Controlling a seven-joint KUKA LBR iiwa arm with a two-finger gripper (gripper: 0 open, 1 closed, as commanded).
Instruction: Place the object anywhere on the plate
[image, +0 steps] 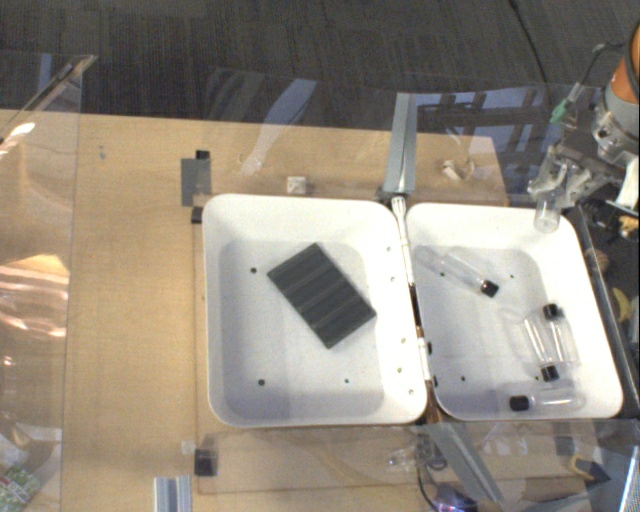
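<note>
Pale wood makes up the bench (120, 300) beneath me, and it carries two shallow white bins side by side. Left bin (225, 400) holds the plate (321, 294), a dark grey ribbed rectangle lying flat and turned at a slant near the middle of the floor. It bears no print or label that I can read.

Right bin (600, 390) holds the clear things. One transparent tube (459, 270) with a black cap lies slanted in the upper left part of its floor. Two more clear tubes (548, 340) with dark caps lie close together toward the right wall, and a further clear piece with a black end (545, 400) lies along the near right corner. None of them touches the plate; they sit in the other bin, well apart from it. I can make out no writing on any of them.

My arm comes in from the right, with the orange band (625, 80) at the upper right corner. My gripper (553, 190) hangs over the far right rim of the right bin, above its back corner. A pale, clear-looking piece (545, 212) shows at my tips, but whether my fingers are apart or closed on it I cannot tell. Small white scraps (296, 184) lie on the wood behind the bins, too small to read.
</note>
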